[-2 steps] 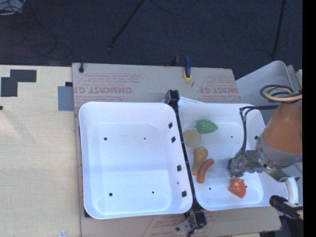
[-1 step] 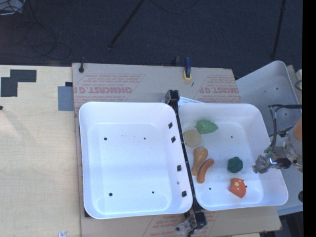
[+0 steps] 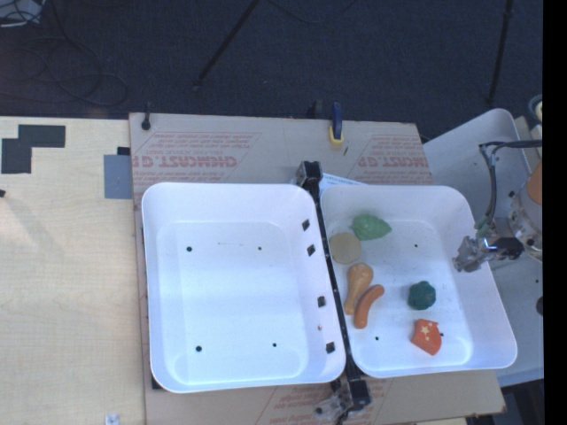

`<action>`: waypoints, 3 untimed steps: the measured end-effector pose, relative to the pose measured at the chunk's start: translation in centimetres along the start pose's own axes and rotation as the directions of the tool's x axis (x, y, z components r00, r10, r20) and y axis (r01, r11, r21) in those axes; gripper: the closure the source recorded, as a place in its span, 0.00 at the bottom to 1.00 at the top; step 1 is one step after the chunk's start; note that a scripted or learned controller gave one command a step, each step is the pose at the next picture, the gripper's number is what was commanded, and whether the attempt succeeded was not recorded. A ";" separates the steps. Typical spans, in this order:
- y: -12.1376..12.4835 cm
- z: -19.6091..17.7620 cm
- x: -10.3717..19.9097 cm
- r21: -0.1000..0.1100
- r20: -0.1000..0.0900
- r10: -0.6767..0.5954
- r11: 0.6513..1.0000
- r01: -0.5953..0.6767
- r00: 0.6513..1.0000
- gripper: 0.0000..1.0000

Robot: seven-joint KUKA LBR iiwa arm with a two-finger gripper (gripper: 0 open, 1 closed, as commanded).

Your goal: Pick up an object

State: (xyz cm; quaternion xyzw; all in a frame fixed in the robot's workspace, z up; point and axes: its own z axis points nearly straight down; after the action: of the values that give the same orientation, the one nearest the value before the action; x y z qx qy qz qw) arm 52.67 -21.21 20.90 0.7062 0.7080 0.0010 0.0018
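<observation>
While pincer (image 3: 469, 257) hovers, dark-green object (image 3: 422, 295) lower-left

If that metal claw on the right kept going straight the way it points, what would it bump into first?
Probably the dark green object, lying nearest the gripper in the right bin, though depth is unclear from above.

Dark carpet (image 3: 266, 51), cables; pale wooden benchtop (image 3: 62, 308).

Two white bins, the left bin (image 3: 168, 211) and right bin (image 3: 483, 326), sit touching on printed cardboard (image 3: 221, 153) over a pale desk (image 3: 62, 282).
</observation>
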 end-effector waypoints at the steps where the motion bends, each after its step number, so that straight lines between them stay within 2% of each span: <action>1: -5.5 6.2 9.3 0.017 -0.009 -0.003 1.000 0.003 1.000 1.00; 2: -1.5 2.0 22.6 0.002 -0.006 -0.012 1.000 0.012 1.000 1.00; 3: -1.7 -11.9 22.1 -0.008 -0.002 0.001 1.000 -0.001 1.000 1.00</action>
State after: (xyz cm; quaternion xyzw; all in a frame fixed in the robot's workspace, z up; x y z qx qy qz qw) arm 50.83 0.86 32.80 0.7064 0.7078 0.0047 0.0038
